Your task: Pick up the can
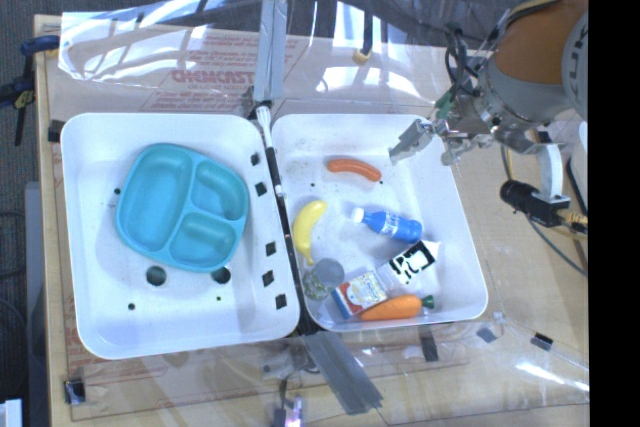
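The can point(325, 273) shows its grey round top near the front left of the right bin point(452, 177). It sits just below the yellow banana point(307, 226) and beside a small red and white carton point(360, 293). My gripper point(432, 146) hangs over the bin's far right corner, well away from the can. It is open, with nothing between its fingers. The grey arm with its orange band point(540, 30) reaches in from the right.
The right bin also holds an orange sausage point(353, 169), a blue bottle point(390, 224), a black and white box point(413, 260) and a carrot point(392, 308). A blue divided plate point(183, 206) lies in the left bin point(85, 300). Cables hang at the right.
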